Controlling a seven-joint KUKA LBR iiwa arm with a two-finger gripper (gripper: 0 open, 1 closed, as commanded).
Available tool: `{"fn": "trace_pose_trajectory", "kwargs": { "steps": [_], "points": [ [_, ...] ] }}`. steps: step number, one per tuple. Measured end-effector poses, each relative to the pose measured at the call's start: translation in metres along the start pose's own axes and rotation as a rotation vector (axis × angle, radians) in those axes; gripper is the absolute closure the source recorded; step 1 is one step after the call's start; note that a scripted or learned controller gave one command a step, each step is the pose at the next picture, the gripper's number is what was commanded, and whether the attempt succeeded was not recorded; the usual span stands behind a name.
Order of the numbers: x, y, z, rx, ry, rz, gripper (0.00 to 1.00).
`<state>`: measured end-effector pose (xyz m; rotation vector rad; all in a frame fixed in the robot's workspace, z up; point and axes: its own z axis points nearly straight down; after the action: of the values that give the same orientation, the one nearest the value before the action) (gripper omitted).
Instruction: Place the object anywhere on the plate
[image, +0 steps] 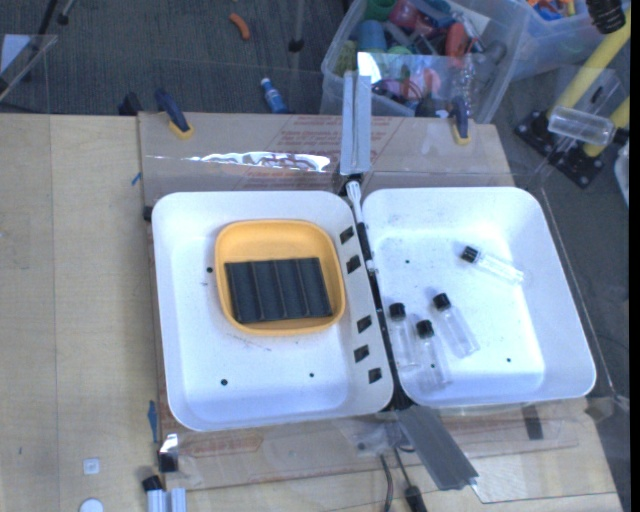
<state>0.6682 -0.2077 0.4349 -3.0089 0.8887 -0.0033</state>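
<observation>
On the desk, I saw the yellow plate (279, 240) sitting in the left bin (190, 380), a dark ridged block (277, 289) on it; four clear vials (455, 325) lay scattered in the right bin (560, 300).

Obscured, cropped and indistinct items

The clear plastic tub (440, 50) of coloured objects is cut by the top edge, its contents too jumbled to identify. A yellow bar (592, 62) runs out at the upper right corner. The four clear vials (452, 322) in the right bin (540, 250) blend into the white floor; bodies faint, only black caps distinct. Markers (160, 492) at the worktop (70, 300) lower left are cropped by the bottom edge. The dark ridged block (278, 290) covers much of the yellow plate (277, 240). Printing on the taped sheet (260, 160) is lost in glare.
</observation>
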Motion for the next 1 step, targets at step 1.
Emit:
{"fn": "trace_pose_trajectory", "kwargs": {
  "steps": [1],
  "points": [
    [-0.0266,0.0312,0.0004,0.000,-0.002,-0.291,1.00]
  ]
}}
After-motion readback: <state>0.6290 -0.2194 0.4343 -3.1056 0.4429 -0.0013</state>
